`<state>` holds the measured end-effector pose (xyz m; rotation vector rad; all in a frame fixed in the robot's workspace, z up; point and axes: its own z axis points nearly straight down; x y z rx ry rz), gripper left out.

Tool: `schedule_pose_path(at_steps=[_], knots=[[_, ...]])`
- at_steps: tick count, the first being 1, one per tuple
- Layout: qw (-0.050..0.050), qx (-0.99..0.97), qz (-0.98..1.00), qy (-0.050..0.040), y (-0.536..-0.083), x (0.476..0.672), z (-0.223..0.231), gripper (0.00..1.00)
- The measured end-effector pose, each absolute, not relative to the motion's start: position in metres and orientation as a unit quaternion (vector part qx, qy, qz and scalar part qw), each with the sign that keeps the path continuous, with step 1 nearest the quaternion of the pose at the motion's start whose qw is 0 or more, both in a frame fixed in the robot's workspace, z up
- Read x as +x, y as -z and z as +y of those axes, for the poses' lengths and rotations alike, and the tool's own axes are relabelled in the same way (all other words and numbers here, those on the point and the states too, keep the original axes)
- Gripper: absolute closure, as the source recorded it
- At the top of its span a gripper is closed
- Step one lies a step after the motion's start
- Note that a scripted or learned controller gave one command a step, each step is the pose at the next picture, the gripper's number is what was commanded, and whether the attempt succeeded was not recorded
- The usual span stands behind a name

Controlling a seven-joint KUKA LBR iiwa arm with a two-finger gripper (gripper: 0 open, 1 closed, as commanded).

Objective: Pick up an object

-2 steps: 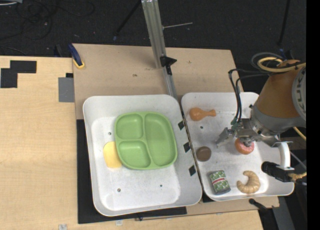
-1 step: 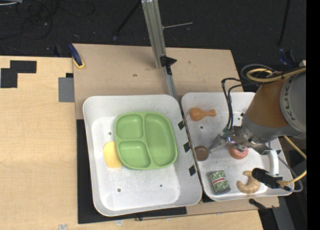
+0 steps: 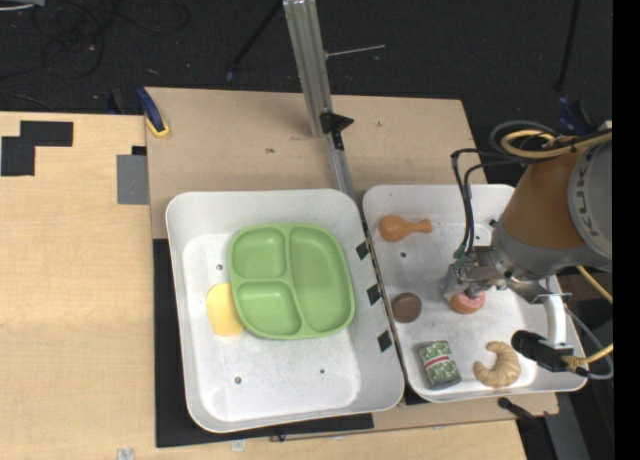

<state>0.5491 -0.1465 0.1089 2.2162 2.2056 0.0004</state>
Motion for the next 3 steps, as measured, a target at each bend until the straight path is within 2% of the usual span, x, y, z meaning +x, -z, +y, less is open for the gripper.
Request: schedule_pose_path(at_steps=[1,3], knots=[[0.0,0.707,0.707,-0.0005,-0.153,0.547,-0.141,1.0],[0.002,0.706,0.708,-0.0012,-0.259,0.538,-0.133,1.0]])
